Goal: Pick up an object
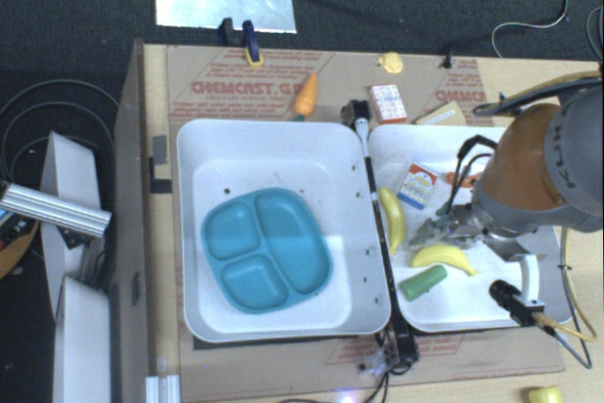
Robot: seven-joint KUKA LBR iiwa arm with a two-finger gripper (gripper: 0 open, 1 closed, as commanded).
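Right bin (453,321), gripper (444,226) (finger state unclear) just above banana (444,257) — green cylinder (422,281) beside.

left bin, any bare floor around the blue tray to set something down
Yes. The left bin has a bare strip along its top wall above the blue tray, and a narrower one down its right side. The right bin is crowded: two bananas, a green block, a small carton, the gripper.

bins (283,146): smooth white plastic | tray (267,247): matt blue plastic (slight sheen) | bench (255,85): cardboard
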